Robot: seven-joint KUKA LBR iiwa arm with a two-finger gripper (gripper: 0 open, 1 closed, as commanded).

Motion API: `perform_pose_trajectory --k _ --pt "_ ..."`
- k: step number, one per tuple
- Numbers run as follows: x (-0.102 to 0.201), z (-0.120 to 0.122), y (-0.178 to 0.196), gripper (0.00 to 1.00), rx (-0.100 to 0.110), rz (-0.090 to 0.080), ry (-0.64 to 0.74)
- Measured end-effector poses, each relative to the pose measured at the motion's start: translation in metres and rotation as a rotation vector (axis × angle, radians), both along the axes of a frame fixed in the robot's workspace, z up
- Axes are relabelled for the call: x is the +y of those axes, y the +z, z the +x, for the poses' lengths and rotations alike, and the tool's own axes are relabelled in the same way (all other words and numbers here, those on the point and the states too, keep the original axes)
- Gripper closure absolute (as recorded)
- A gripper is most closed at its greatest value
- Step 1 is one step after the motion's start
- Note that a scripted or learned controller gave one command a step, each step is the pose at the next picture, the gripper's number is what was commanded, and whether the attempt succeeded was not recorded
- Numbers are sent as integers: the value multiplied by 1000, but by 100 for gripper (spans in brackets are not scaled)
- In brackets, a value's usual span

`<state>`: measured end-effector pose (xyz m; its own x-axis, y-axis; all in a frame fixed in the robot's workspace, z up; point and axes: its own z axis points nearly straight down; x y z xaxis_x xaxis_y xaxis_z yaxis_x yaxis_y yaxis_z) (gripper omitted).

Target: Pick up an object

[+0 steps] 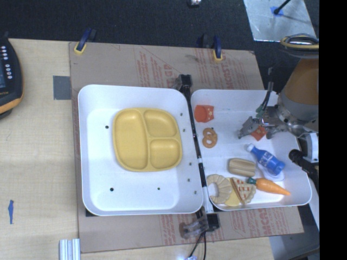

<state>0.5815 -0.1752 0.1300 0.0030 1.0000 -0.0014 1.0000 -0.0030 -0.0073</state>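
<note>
My gripper [258, 130] is low in the right bin [227, 99], near its far right side, and stands open. A small red piece [259, 134] lies between its spread fingers, on the bin floor as far as I can tell. Close by in the same bin are a blue bottle [267, 160], an orange carrot [271, 187], a tan bread roll [242, 167], a pretzel [210, 137] and a red block [204, 112]. A sandwich wedge [238, 191] rests by a round cracker [219, 188] at the front.
The left bin [95, 145] holds a yellow divided plate [147, 138]. Both bins rest on a cardboard sheet [135, 64] clamped at the back. A black and orange device [6, 75] lies at the far left of the bench.
</note>
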Motion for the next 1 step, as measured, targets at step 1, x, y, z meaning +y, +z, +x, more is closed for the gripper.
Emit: perform_pose_trajectory --k 1 --pt "-33 -69 -36 0 3 3 2"
